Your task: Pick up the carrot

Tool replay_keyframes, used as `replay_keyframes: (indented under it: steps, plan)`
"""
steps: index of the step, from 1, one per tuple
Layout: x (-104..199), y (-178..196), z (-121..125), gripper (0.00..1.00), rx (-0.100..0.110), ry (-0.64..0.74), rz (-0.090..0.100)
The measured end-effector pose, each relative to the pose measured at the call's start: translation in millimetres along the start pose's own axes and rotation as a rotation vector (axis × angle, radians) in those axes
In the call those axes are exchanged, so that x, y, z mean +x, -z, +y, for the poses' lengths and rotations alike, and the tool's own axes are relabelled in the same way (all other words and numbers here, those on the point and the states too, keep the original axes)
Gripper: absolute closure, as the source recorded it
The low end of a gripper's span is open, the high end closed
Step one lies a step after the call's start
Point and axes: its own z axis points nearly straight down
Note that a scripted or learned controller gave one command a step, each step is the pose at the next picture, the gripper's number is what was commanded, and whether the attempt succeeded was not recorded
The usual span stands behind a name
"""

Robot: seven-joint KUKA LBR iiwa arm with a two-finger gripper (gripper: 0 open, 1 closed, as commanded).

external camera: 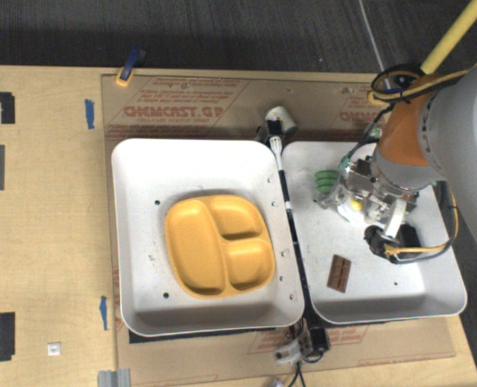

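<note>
We see bright, even light from overhead, with white bins [198,156] close to washed out. Soft shadows hug the yellow tray [220,244] toward 6 o'clock. Focus is slightly soft overall, grainy on the dark floor [182,14] at 12 o'clock.

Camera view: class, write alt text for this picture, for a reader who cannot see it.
The grey arm's gripper is lowered into the right white bin, beside something green, with a brown bar lying nearer the front. The left white bin holds a yellow divided plate.
</note>
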Motion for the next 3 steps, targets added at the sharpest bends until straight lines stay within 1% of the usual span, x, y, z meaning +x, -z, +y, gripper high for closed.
replay_keyframes:
  steps: [1,2,3]
  plan:
    - [-6.1,31.0,1.0,0.00,-0.001,0.167,-0.002]
    - [0.2,52.4,2.8,0.00,-0.003,0.480,-0.003]
    - [-37.4,74.1,48.3,0.00,-0.004,0.713,-0.004]
